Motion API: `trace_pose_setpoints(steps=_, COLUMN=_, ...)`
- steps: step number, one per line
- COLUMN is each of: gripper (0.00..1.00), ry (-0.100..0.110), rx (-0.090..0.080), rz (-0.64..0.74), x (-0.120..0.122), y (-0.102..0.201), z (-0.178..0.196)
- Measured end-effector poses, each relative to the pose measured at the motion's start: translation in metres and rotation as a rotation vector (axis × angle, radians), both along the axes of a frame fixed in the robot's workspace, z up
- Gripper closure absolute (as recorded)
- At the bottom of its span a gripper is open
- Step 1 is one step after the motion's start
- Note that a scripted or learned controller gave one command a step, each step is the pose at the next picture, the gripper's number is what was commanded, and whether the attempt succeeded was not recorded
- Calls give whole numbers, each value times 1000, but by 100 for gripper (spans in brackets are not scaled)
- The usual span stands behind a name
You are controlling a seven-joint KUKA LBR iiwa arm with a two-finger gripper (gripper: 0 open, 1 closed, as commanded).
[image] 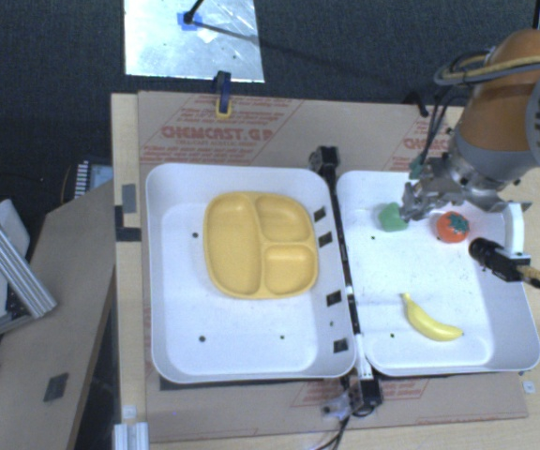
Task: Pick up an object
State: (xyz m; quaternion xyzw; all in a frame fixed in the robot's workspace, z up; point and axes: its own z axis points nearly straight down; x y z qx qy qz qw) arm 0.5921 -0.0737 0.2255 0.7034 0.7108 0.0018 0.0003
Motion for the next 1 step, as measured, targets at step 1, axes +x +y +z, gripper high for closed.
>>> trace_pose_setpoints(steps=1, gripper=100, ry=1, rx=1, rz=1, x=6, y=65, z=2)
